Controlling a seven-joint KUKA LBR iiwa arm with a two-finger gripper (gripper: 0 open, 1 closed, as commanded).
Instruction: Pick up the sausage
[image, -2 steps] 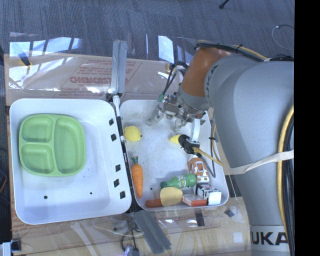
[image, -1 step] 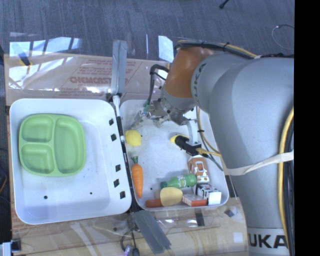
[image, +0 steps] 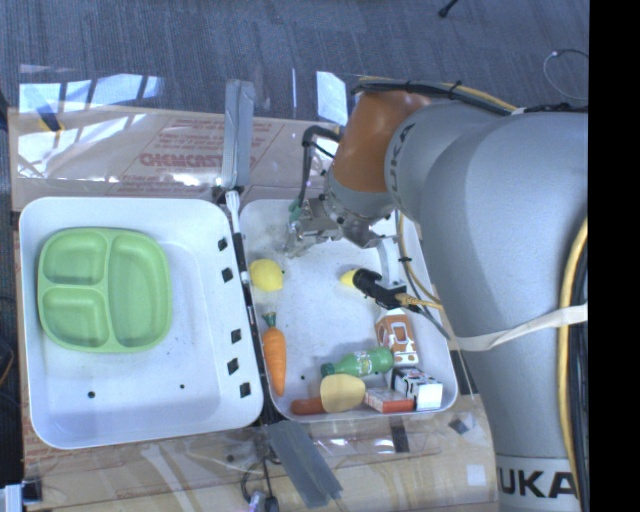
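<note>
The sausage (image: 307, 405) is a short red-brown piece lying at the near edge of the right bin (image: 330, 300). Its right end is tucked under a pale yellow food piece (image: 343, 392). My gripper (image: 302, 236) hangs low over the far left part of the same bin, well away from the sausage and just beyond a yellow lemon (image: 266, 275). Nothing shows between its tips.
An orange carrot (image: 274, 360) lies along the right bin's left wall. A green bottle (image: 362, 362), an orange-and-white carton (image: 398, 338) and small boxes (image: 412, 392) crowd the near right corner. The left bin (image: 120, 400) holds a green divided plate (image: 103, 290).
</note>
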